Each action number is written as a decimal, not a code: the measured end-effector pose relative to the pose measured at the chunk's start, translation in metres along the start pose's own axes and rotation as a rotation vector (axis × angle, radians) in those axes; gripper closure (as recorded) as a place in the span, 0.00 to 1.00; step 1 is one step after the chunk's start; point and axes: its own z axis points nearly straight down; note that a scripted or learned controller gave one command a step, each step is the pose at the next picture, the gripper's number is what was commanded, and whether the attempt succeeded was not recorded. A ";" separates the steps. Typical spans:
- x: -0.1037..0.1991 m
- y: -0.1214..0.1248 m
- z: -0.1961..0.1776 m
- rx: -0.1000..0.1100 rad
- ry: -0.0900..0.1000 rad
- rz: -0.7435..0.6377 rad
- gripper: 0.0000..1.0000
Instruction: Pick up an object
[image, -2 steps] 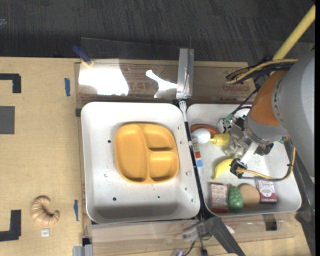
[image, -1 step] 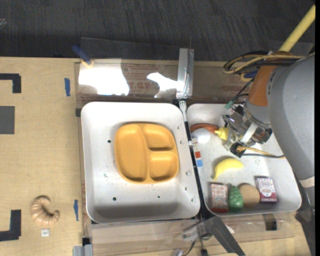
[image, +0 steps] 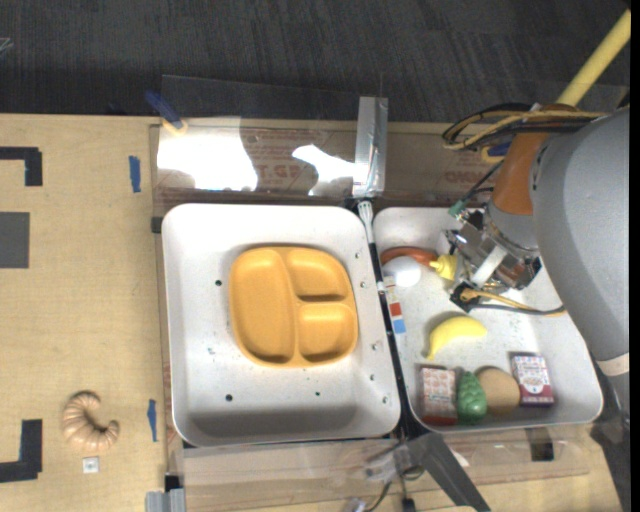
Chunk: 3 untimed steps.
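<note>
Pincer (image: 478, 268) hangs low in the back half of the right bin (image: 575, 345), under the grey arm (image: 590, 230) with its orange band. Whether it is apart or together cannot be told from here — the tips are lost in a tangle of dark metal and cable.

Nearest candidates lie to its left: a white egg-like ball (image: 404, 272) with a reddish piece (image: 405, 254) just behind it, both close by the bin's left wall. A banana (image: 453, 333) lies just in front of the pincer, toward the near edge, its long axis running roughly left to right with a slight upward curve. My guess is that the banana or the ball is the likeliest target; either calls for only a short shift.

Further forward, along the near wall, stands a row touching or nearly so: a small red packet (image: 436, 392), a green lumpy thing (image: 471, 396), a brown round thing (image: 499, 388), and another red carton (image: 531, 378).

The left bin (image: 200, 300) holds a yellow divided tray (image: 294, 304). Both bins sit on a pale wooden bench (image: 70, 300), where a curled tan toy (image: 90, 420) lies well apart at the near left — beyond that, dark floor at the back.
</note>
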 end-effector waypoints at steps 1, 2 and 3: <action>-0.068 -0.029 0.001 -0.073 0.049 -0.035 1.00; -0.021 -0.092 -0.176 -0.070 0.059 0.051 1.00; -0.092 -0.098 -0.029 -0.055 0.045 0.150 1.00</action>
